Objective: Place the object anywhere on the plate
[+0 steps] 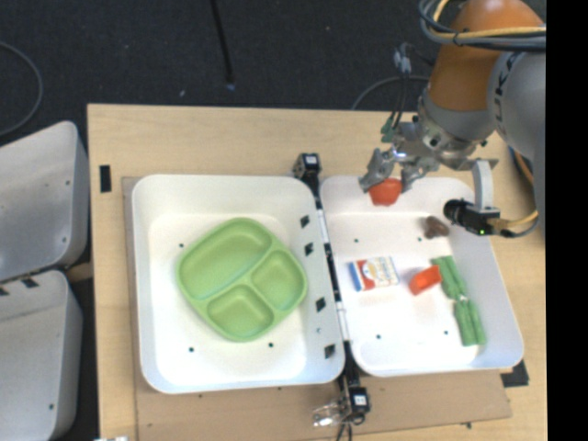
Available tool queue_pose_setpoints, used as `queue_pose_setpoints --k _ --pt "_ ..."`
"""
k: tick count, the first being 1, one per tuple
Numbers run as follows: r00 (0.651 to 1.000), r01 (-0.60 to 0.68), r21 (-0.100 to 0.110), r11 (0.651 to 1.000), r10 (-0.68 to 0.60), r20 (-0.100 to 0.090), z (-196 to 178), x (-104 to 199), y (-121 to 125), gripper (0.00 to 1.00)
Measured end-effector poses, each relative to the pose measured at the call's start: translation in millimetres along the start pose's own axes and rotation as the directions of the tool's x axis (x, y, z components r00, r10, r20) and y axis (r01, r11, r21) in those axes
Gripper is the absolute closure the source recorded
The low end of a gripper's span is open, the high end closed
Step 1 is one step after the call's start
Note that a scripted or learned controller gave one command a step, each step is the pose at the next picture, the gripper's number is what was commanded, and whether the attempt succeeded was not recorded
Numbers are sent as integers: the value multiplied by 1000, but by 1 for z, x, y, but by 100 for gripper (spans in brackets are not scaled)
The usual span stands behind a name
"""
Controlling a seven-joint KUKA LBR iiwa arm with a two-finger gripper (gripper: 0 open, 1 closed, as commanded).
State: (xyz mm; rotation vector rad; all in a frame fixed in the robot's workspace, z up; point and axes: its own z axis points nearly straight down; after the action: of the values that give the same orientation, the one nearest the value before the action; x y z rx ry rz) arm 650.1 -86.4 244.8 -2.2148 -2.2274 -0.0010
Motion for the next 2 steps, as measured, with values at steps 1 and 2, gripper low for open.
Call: queue_pose_setpoints --k 1,2 --pt "1000 0 2 1000 0 0 10 51 -13 100" --pt "1000 1 2 1000 -1 0 17 104 -35 100"
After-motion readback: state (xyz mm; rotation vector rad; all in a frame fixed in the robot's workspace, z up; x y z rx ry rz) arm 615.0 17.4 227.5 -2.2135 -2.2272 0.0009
